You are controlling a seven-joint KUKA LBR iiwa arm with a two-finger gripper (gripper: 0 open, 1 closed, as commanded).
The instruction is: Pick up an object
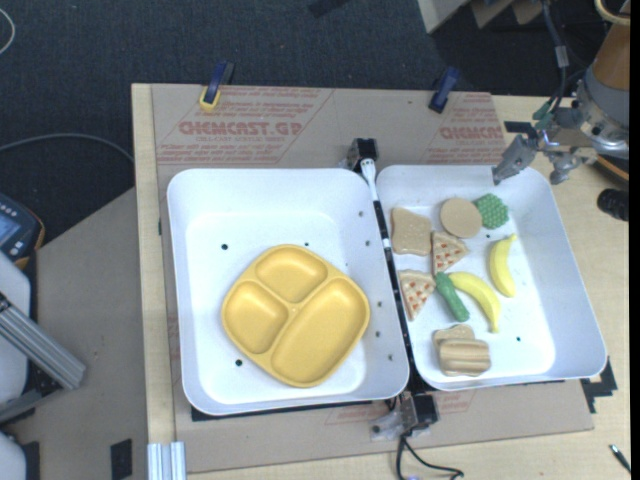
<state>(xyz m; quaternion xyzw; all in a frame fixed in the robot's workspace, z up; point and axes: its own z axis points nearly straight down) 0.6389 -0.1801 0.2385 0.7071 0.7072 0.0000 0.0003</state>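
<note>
The right bin holds toy food: a bread slice, a round tan cookie, a green broccoli piece, two pizza wedges, two bananas, a green pickle and a tan stacked piece. My gripper hangs over the bin's far right rim, up and to the right of the broccoli. Its fingers are spread open with nothing between them.
The left bin bears a yellow divided plate. Between the bins runs a black hinge strip. Blue and yellow clamps grip the board's far edge. A grey device sits off the bench at left.
</note>
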